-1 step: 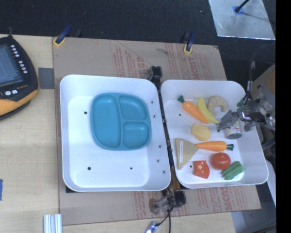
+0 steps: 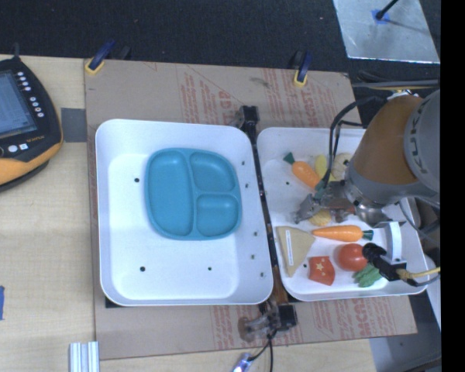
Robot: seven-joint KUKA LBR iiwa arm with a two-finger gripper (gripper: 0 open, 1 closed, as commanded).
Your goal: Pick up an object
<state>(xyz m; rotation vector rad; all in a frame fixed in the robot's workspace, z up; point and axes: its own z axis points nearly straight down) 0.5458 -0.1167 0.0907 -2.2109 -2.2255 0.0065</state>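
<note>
1. The arm (image 2: 387, 149) is reaching into the right bin (image 2: 273, 208), with the gripper (image 2: 318, 202) sitting low among the toy foods.
2. Its fingers are looking slightly parted around nothing; no object is showing between them.
3. The nearest candidates are lying close by: a small carrot (image 2: 304, 173) just above, a long carrot (image 2: 337, 233) just below, and a cream wedge (image 2: 293, 248) beside the tomato (image 2: 353, 256).
4. A good grasp is probably depending on centring over one item, avoiding its neighbours.
5. The blue plate (image 2: 192, 192) is resting in the left bin (image 2: 116, 270).
</note>
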